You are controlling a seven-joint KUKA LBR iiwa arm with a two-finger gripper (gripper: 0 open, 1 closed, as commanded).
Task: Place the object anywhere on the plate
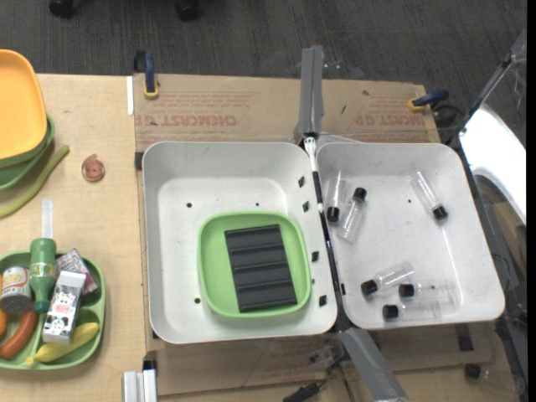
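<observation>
Though nearly transparent, black-capped vials (352,213) in right bin (469,224); green plate (211,254) in left bin (172,187).

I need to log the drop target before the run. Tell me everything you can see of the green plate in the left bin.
The green plate is a rounded-square dish with a raised rim, matte like plastic. It lies flat on the floor of the left white bin, toward its front right. A dark grey ribbed block of four ridges rests in its middle, slightly askew. Nothing else touches it.
</observation>
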